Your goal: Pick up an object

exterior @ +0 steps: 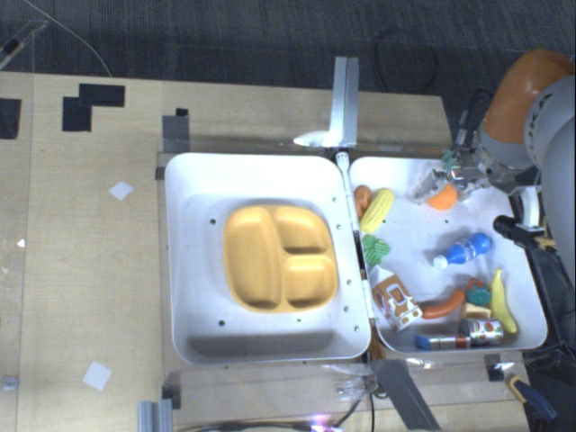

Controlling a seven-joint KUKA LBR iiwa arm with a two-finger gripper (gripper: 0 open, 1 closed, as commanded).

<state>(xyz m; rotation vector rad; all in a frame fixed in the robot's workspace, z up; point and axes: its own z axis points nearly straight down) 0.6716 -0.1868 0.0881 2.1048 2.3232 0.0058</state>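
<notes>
Gripper (447,176) at the right bin's (540,331) far edge, directly over a small orange object (442,198); whether it grips cannot be told. Object appears to be light, rigid, smooth toy plastic; best taken across its rounded middle, where slipping is least likely.

Arm (540,115) cut off at right edge

no legible text, labels or numbers
</notes>
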